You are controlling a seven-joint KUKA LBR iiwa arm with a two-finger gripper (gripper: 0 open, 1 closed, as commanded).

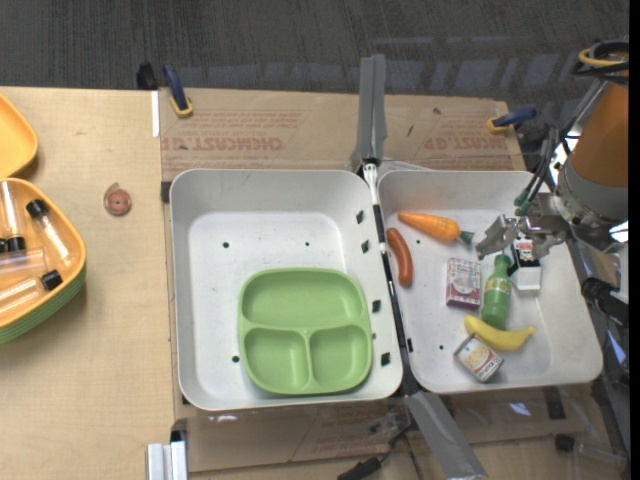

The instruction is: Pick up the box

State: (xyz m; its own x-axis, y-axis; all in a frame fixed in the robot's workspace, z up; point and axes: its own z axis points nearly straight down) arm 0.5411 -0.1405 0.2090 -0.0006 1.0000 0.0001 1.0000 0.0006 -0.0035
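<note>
So the arm comes in from the right and the gripper is hanging over the right side of the right bin, right above a small white block and just right of the green bottle. Can't really tell from this angle whether it's spread or closed, it's a tangle of metal up there, and I don't see anything clearly pinched in it. The box, the flat pinkish one, is lying in the middle of that same bin, just left of the bottle and not touching the gripper. A banana sits right at the near end of the bottle, and a small can lies on its side just beyond that, near the front wall. Toward the far side there's a carrot, and a sausage lies along the left wall. The left bin has a green divided plate in its near half.
</note>
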